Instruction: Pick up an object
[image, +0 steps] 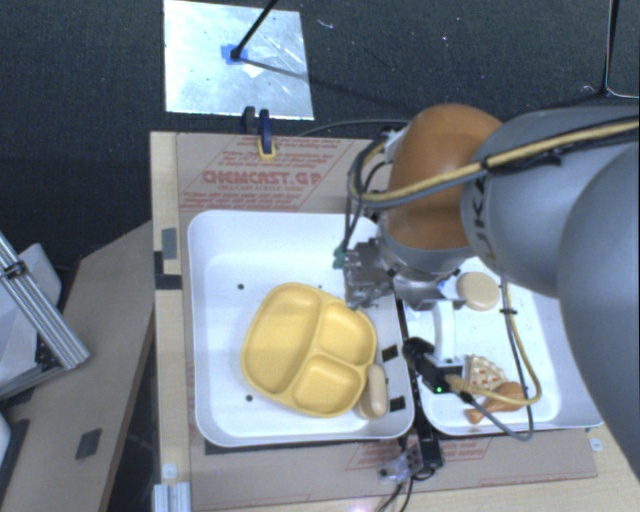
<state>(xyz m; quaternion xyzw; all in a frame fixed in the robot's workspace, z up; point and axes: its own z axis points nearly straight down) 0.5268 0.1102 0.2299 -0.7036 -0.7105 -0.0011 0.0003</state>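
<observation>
nearest the camera, along the front wall of the left bin (300, 432), a small tan bread-like piece (375, 391) lies upright against the corner of the yellow divided tray (308, 347), touching its rim. it looks light, rounded and somewhat soft; a two-finger pinch across its narrow width would likely suit it, though the tray edge on one side and the bin wall on the other leave little room for a finger.

beside it in the right bin (560, 400), a slice-shaped toy with a speckled top (487, 374) and an orange-brown piece (500, 397) lie close together, near a black cable. both seem small and light, probably hard plastic and a bit slippery.

a little farther back, the yellow tray fills the middle of the left bin. it appears stiff, smooth and thin-walled, too wide to span; the raised rim or a divider ridge would be the place to pinch, and it may tip when lifted from one edge.

farther still, a pale round bun-like object (478, 291) sits at the back of the right bin, just under the arm, apart from its neighbours and so probably the easiest to reach.

the gripper (362, 280) hangs over the wall between the bins, at the tray's far corner. whether it is spread or closed cannot be told; nothing is seen held in it.
</observation>
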